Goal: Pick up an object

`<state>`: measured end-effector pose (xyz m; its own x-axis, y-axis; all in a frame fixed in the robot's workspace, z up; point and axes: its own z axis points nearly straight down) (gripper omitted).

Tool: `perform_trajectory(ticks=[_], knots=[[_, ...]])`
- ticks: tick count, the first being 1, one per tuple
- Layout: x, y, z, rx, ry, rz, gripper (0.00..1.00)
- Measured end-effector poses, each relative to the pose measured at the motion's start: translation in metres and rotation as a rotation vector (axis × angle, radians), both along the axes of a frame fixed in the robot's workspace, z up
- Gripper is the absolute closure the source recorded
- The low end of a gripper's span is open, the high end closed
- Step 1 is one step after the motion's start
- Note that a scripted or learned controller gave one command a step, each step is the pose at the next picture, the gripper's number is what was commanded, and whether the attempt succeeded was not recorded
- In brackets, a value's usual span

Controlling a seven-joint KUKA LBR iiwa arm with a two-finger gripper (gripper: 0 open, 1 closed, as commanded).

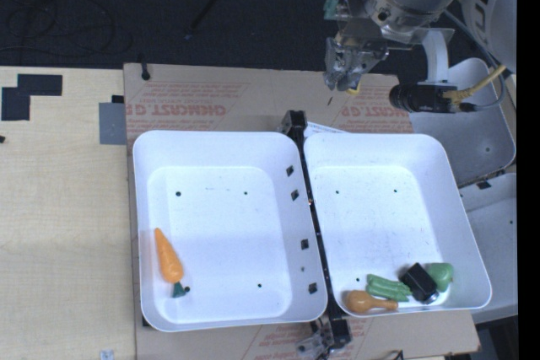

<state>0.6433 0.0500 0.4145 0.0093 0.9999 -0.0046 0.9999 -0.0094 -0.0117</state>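
Observation:
An orange toy carrot (168,257) with a dark green top lies in the left bin (211,149) near its front left corner. In the right bin's (388,149) front right corner sit a green bean pod (387,287), a small black block (418,282), a green piece (441,272) and an orange-tan pear-shaped piece (368,302), all close together. My gripper (346,78) hangs high above the bench behind the bins, over the cardboard, with nothing visible between its fingers.
The two white bins stand side by side on a cardboard sheet (219,101), joined by a black clip strip (304,206). A pale wooden bench top (59,206) lies to the left.

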Motion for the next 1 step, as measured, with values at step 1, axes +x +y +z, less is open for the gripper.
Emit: perform_trajectory(ticks=[1], knots=[[-0.0007,-0.1085,-0.0705,0.001,-0.001,-0.001,1.00]])
